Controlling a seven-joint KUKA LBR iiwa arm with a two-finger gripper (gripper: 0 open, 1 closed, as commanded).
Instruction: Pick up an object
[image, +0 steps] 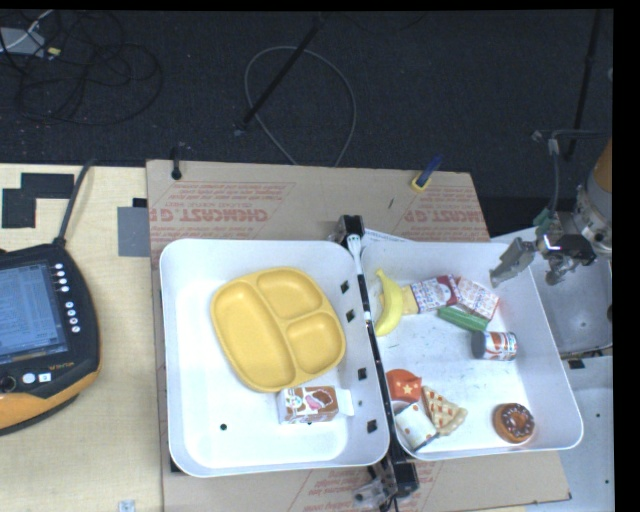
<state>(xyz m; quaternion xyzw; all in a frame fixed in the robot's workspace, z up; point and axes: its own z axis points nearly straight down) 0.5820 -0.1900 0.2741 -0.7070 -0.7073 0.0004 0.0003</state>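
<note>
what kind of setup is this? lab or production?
Likely a robotics lab grasping bench, not production: two shallow white bins of toy food such as a yellow plastic banana, a grey two-finger gripper at the right bin's edge, and a handheld teach pendant.

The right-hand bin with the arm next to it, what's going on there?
The gripper hovers with open fingers above the upper right rim of the right bin, holding nothing. In that bin lie a banana, a can, a donut and other toy food. The left bin holds a yellow divided tray and a small carton.
</note>
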